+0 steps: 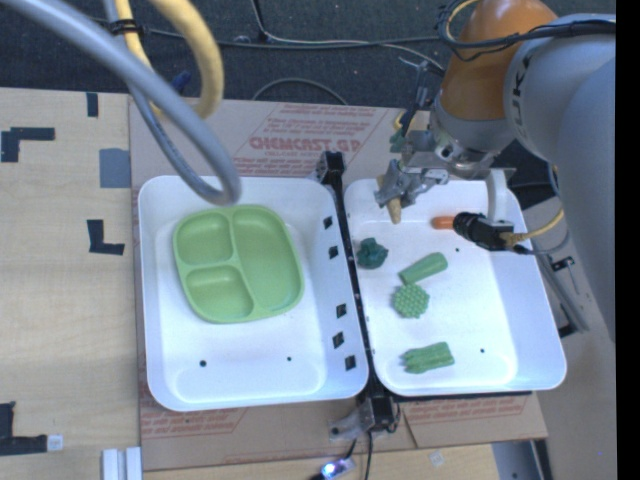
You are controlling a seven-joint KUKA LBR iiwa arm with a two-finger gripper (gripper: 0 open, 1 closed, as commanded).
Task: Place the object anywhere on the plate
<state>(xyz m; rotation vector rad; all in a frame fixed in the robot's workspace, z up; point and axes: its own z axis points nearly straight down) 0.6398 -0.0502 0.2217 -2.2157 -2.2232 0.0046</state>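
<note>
A light green divided plate (238,264) lies in the left bin (170,368). My gripper (396,196) hangs over the back left part of the right bin (520,358), well to the right of the plate. A small tan tip shows at its lower end; I cannot tell if that is a held object. Below the gripper lie a dark green lump (372,253), a green capsule-shaped piece (423,266), a bumpy green piece (410,300) and a green block (428,358). A small orange piece (443,223) rests to the gripper's right.
A black divider (345,268) runs between the two bins. A grey hose (150,98) and a yellow hose (190,28) cross above the left bin's back corner. A black cable fitting (485,230) sticks out beside the orange piece.
</note>
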